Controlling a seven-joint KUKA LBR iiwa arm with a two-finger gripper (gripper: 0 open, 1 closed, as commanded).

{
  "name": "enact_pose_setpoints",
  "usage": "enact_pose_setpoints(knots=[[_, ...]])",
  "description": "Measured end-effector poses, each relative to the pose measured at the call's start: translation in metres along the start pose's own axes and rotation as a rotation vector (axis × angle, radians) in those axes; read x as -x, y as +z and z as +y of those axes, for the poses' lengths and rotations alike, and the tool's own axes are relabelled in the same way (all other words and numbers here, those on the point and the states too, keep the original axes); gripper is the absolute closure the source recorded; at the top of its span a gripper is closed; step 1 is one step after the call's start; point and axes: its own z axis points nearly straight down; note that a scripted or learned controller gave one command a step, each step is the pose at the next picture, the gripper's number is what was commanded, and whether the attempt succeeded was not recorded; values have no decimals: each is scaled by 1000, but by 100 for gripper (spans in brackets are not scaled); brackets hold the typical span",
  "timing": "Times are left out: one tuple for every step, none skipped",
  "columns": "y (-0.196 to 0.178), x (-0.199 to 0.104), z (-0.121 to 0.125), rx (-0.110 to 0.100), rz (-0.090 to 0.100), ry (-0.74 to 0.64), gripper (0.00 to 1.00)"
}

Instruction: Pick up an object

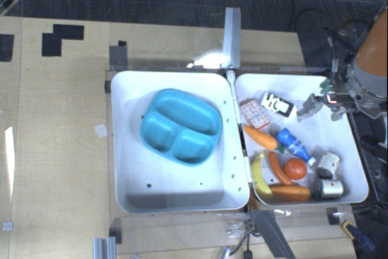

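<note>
light: bright, even overhead | glare: bench (206,60) behind bins | shadows: soft | focus: slightly soft, grainy

Arm (371,63) cut off at right edge; gripper (321,105) blurred, grip unclear.

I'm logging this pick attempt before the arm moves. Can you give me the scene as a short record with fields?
left bin: holds a blue divided tray
right bin: holds the loose items
items: banana, carrot, blue bottle, tomato, patterned packet, black-and-white box
pincer: over the right bin's far right part, nothing seen between its fingers
arm: enters from the right
</note>
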Motion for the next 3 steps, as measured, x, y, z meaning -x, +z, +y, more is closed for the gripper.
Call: enact_pose_setpoints(knots=[[-11, -1, 2, 6, -1, -4, 100], [-85, -12, -27, 4, -1, 107, 100], [-132, -74, -48, 5, 0, 245, 100]])
